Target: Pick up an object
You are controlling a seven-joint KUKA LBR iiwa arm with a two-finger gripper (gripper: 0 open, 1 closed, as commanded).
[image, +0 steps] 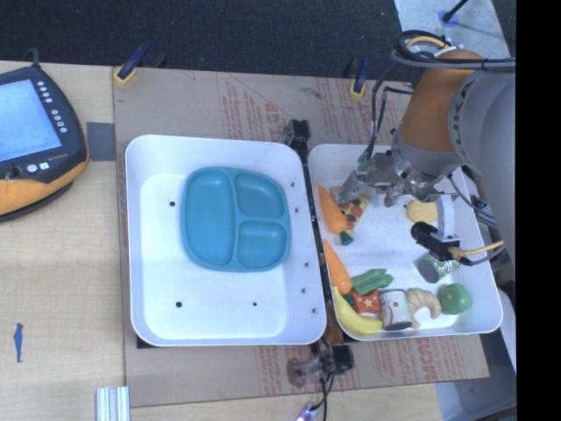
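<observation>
Because the toy food lies heaped in the right bin (487, 321), from carrot (331, 210) to banana (354, 316), the gripper (361, 189) hangs low over that bin's far left corner beside the carrot, though how its jaws stand I cannot tell.

I see a light wood surface (61, 270). A big brown cardboard sheet (219, 103) lies flat on it, held at the far edge by two clamps, one blue and yellow (130, 63) and one blue (357, 75). Two white bins sit side by side on the sheet, the left bin (140, 235) touching the right bin (473, 323). An orange and black handheld screen (35, 143) rests on the wood at the left edge.
</observation>
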